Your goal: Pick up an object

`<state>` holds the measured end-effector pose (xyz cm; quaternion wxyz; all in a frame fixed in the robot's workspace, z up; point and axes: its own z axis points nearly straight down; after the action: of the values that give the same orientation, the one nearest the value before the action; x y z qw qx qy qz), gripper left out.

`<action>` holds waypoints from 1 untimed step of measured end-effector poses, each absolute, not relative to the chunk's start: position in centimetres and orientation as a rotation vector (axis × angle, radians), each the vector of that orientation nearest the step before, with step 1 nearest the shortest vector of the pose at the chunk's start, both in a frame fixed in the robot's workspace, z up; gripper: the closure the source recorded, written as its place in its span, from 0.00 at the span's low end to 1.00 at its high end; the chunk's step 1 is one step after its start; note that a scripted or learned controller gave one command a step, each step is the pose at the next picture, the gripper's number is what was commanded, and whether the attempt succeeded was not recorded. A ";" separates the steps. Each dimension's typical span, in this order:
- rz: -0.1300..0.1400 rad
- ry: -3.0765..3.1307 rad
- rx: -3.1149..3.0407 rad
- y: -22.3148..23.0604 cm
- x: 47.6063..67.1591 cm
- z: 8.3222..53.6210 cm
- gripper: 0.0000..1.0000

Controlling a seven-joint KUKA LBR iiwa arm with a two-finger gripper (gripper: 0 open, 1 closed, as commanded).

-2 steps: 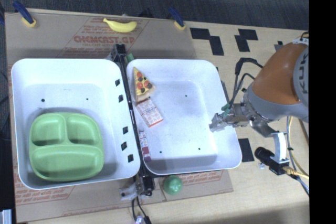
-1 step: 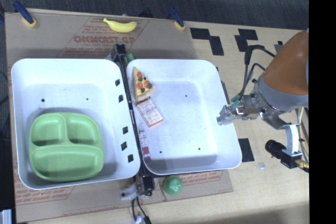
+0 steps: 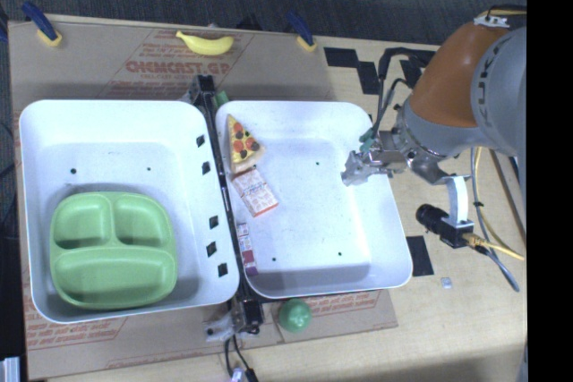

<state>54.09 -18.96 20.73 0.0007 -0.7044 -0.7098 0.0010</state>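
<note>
A pizza slice [image 3: 242,143] and a small red-and-white packet [image 3: 255,191] lie at the left side of the right bin [image 3: 358,268], well apart from the gripper [image 3: 355,168] at its right rim, reaching in from the frame's right.

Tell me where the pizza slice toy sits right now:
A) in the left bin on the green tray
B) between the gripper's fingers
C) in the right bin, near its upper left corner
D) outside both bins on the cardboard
C: the pizza slice lies on the right bin floor by the upper left corner, well apart from the gripper.
</note>
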 end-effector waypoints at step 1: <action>0.004 -2.230 -2.210 -12.5 51.0 20.9 1.00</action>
<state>50.96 -12.54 20.90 0.0013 -0.7039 -0.7103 0.0012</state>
